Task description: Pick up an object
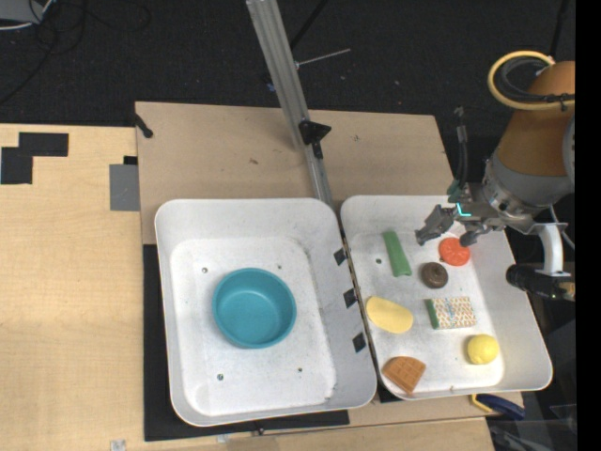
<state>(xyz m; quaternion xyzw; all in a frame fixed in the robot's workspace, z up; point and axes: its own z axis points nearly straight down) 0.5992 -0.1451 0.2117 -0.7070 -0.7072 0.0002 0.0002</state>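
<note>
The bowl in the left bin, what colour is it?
The bowl is teal blue, seen clearly in the camera view.

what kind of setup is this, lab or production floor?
Likely a robotics lab test bench: two white bins of toy food and a blue bowl, an aluminium rail, loose cables on the dark floor.

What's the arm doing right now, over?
Gripper open, over right bin, holding nothing. Red object just below it. Brown disc close by.

One fixed camera above the bench

We looked down at a slant on both white bins (178, 252), the arm (535, 158) entering from our right.
</note>
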